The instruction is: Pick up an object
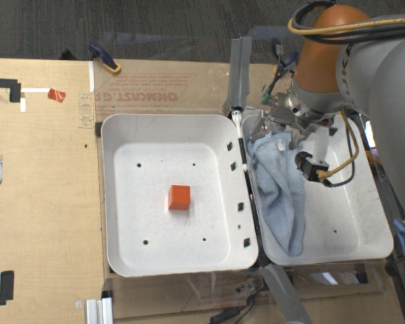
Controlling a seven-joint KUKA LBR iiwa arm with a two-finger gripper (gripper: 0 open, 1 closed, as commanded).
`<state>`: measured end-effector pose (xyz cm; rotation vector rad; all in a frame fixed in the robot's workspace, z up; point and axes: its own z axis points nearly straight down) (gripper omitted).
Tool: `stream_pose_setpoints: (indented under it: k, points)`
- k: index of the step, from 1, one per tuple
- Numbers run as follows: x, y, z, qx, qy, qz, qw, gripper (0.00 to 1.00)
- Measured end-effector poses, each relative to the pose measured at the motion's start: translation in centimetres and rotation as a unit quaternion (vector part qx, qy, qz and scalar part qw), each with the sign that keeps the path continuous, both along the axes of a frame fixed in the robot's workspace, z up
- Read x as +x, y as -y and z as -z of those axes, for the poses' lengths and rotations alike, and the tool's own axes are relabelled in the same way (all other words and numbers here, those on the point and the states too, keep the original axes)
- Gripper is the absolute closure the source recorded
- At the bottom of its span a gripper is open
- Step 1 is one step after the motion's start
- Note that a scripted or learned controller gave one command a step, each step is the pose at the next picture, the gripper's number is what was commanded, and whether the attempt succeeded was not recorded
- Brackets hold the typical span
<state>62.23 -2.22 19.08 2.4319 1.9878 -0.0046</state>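
So the arm (351, 59) hangs over the far end of the right bin (364, 248), and the jaws (293, 130) sit low at the top of a crumpled blue-grey cloth (280, 194). Can't tell how far open the jaws are or whether any fabric is between them; cables and wrist hardware block that spot. The cloth lies along the left wall of the right bin, running from the far end toward the near edge. The other candidate, a small orange-red cube (179, 197), sits alone near the middle of the left bin (121, 181), well apart from the arm.

Judgement: the step in hand looks like a grasp on the cloth. To do it well, pinch a raised fold rather than flat fabric, close fully, then lift straight up and high, since a long cloth will probably drag on the bin wall and could slip out. Keep clear of the divider between the bins.

Writing: the brown cardboard sheet (162, 90) at the far edge of the tabletop, behind the left bin, carries red print, seen upside down; too blurry to read with confidence. No other label readable.
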Motion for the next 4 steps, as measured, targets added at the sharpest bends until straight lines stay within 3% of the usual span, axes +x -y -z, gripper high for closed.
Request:
stream_pose_setpoints:
  k: [1,2,3,4]
  points:
    - [-6.8,3.1,0.0,0.0006,-0.001,0.040,0.9992,0.00]
    - [-1.9,7.6,9.6,0.0007,0.004,0.094,0.9955,0.00]
    - [3.5,7.6,9.8,0.0006,-0.003,0.108,0.9942,0.00]
    - [3.6,7.6,8.7,0.0005,-0.001,0.106,0.9943,1.00]
